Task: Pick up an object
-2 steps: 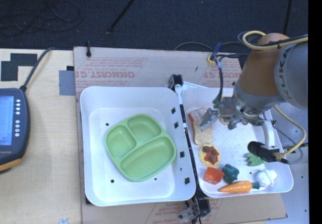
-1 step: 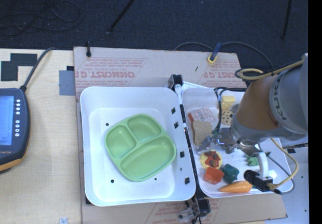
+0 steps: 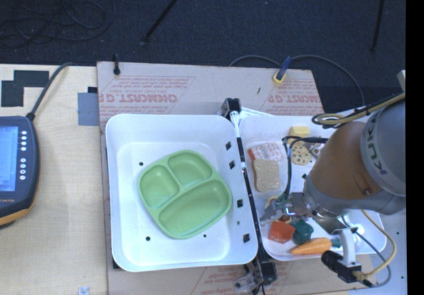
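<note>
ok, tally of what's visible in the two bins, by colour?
Green: 1, divided plate
Teal: 1, small block
Red: 1, block
Orange: 1, carrot
Tan: 1, bread slice
Yellow: 1, piece
Total: 6 visible; the arm hides part of the right bin.

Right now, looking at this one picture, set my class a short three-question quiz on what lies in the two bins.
1. True or false: the green plate lies in the left bin.
2. Which thing lies nearest the front edge of the right bin? A. the carrot B. the slice of bread C. the yellow block
3. Fill the gap: the green plate has ___ compartments.

Key
1. True.
2. A; the carrot lies near the front edge, beside a red block and a teal piece.
3. Three.
</note>
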You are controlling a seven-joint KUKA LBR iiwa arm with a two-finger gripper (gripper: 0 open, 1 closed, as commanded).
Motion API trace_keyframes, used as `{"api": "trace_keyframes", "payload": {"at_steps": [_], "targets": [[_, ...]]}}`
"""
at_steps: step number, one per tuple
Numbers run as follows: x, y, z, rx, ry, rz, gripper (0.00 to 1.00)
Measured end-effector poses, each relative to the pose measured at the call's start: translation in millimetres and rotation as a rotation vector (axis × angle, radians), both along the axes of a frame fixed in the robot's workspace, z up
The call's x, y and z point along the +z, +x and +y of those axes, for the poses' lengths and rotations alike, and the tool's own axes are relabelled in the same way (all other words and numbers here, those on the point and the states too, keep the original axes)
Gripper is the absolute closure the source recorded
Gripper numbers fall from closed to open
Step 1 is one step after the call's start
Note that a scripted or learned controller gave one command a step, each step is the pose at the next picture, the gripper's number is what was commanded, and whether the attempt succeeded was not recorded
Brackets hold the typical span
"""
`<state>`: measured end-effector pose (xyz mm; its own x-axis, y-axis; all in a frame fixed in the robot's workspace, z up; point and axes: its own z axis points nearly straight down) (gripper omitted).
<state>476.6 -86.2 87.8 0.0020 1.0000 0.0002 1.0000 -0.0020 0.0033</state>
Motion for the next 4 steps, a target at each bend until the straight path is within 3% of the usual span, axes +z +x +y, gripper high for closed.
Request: {"api": "trace_keyframes", "payload": {"at_steps": [1,3,4], "targets": [[-1,42,-5,0.004,0.003,0.009,0.00],[0,2,4,0.000,-0.001,-0.002,0.00],[-1,134,-1,0.007,-0.001,-0.002,0.00]]}}
